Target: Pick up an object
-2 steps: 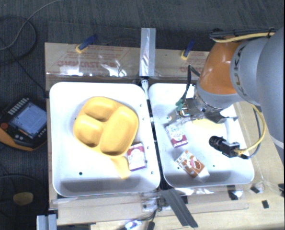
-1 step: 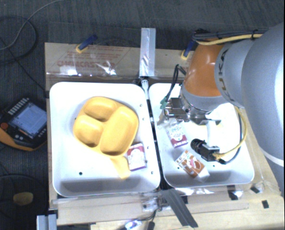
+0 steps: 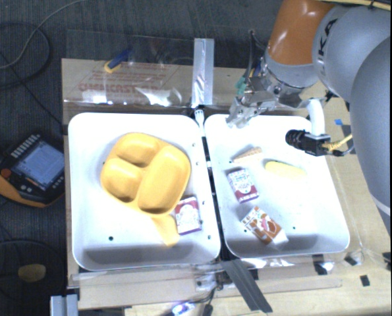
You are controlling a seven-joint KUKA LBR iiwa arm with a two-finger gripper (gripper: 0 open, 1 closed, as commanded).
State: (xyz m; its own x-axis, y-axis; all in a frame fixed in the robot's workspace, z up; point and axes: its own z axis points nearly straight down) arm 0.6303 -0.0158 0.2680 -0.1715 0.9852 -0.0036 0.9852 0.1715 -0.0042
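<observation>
Hovering over right bin's far rim, fingers gripping nothing; apart or together, cannot tell. Small tan wedge lying just below fingers, little red carton further down, likely easy reaching.

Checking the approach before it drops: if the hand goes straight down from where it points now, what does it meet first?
Probably bare floor at the back rim of the right bin. The hand hangs over that edge; the tan wedge lies nearer the front, likely off its line, though depth is unclear.
</observation>
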